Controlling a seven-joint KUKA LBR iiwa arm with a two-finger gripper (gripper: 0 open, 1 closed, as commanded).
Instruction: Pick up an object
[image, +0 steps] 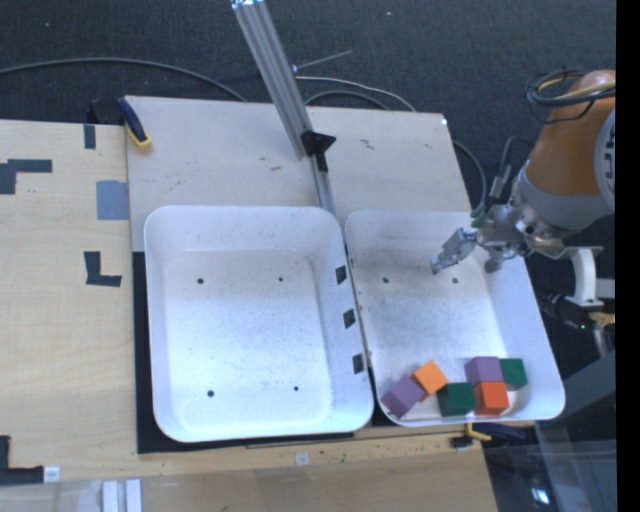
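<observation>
Several small blocks lie bunched in the near corner of the right bin (400, 300): a purple block (403, 394), an orange block (430, 377), a dark green block (456, 399), a second purple block (484, 369), an orange-red block (491, 397) and another green block (513, 373). My gripper (468, 262) hangs over the far right part of that bin, well away from the blocks. It is open, with nothing between its fingers. The grey and orange arm (570, 160) reaches in from the right.
The left bin (160, 300) sits beside the right one. A slanted metal pole (275, 70) with a black clamp (318, 143) rises behind the bins. A blue and yellow tool (133, 122) lies at the far left. Cables run along the back.
</observation>
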